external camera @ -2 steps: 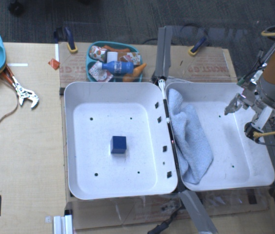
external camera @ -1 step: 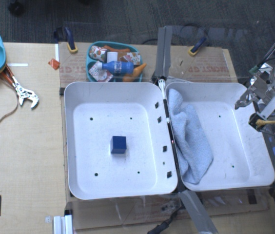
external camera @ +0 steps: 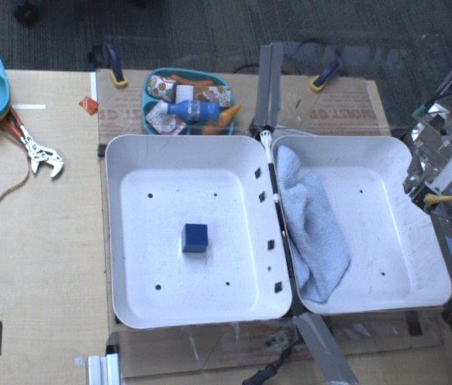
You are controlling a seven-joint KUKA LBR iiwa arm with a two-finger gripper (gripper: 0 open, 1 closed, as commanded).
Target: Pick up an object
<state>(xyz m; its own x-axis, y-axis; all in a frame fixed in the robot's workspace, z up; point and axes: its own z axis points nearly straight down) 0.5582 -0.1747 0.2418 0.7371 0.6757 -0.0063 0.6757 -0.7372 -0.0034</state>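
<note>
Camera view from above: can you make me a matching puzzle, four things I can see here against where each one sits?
Things
1. blue cube
2. pale blue towel
3. wrench
4. teal tub of small items

Places
A. on the bench, left of both bins
B. in the left bin
C. behind the left bin
D. in the right bin, along its left wall

Pairs: 1-B, 2-D, 3-A, 4-C

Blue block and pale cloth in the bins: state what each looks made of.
Blue block: rigid, likely plastic or painted wood, matte; crisp edges, flat even colour. Pale cloth: soft woven fabric, probably terry towelling; it lies in rumpled folds with a fuzzy surface.
</note>
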